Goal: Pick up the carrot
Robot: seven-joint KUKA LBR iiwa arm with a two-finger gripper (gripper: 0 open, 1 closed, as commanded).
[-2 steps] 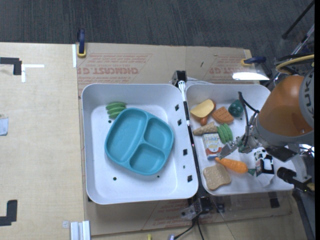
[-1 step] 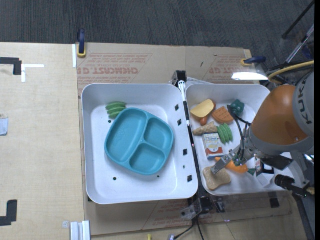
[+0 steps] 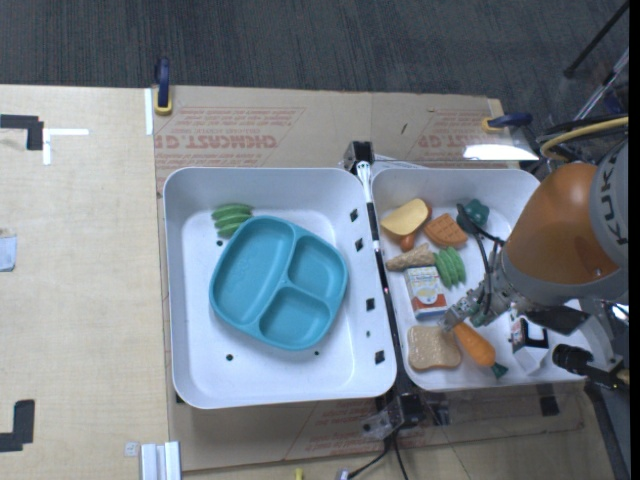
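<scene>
The carrot (image 3: 476, 346) is orange with a green tip and lies slanted near the front of the right bin (image 3: 520, 180), between a toast slice (image 3: 432, 349) and the bin's right side. My gripper (image 3: 470, 314) hangs low in this bin under the orange-banded wrist, right at the carrot's upper end. Its fingers look open, one grey fingertip (image 3: 457, 318) showing just left of the carrot's top. The carrot rests on the bin floor.
Crowding the right bin are a yellow wedge (image 3: 407, 217), an orange pastry (image 3: 446, 232), a teal toy (image 3: 473, 212), green pods (image 3: 451, 265) and a small carton (image 3: 427, 293). The left bin (image 3: 190, 298) holds a blue divided plate (image 3: 280, 283) and a green pod (image 3: 232, 218).
</scene>
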